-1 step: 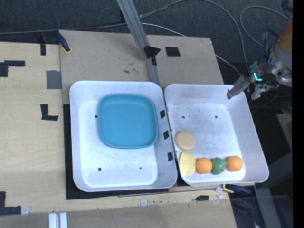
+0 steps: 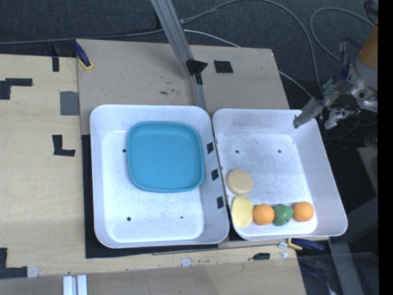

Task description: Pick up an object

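Along the front of the right bin (image 2: 270, 140) lie several small objects: a tan round piece (image 2: 239, 180), a yellow piece (image 2: 242, 212), an orange ball (image 2: 263, 214), a green piece (image 2: 282, 214) and a second orange ball (image 2: 303, 211). My gripper (image 2: 318, 118) hangs over the right bin's far right rim, well away from that row. It is open, with nothing between its fingers (image 2: 304, 116).
A square blue plate (image 2: 165, 156) lies in the left bin (image 2: 110, 214). A slanted metal pole (image 2: 178, 35) runs down to the gap between the bins. Cables trail over the dark floor at the back right.
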`<move>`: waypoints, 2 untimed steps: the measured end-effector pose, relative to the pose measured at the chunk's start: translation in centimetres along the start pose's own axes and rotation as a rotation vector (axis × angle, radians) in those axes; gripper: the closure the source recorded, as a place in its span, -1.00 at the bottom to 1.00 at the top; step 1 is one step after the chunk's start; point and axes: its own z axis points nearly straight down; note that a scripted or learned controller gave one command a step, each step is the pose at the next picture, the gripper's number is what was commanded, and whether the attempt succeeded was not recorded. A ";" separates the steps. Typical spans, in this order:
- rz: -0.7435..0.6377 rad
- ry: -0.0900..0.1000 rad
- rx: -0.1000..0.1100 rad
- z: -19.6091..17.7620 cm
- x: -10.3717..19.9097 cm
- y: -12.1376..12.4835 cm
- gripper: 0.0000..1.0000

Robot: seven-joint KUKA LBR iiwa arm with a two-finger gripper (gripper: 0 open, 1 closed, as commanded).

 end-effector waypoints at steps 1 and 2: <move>0.000 0.001 0.004 4.3 -0.3 -0.1 -1.00; -0.001 0.001 0.005 10.3 0.4 0.1 -1.00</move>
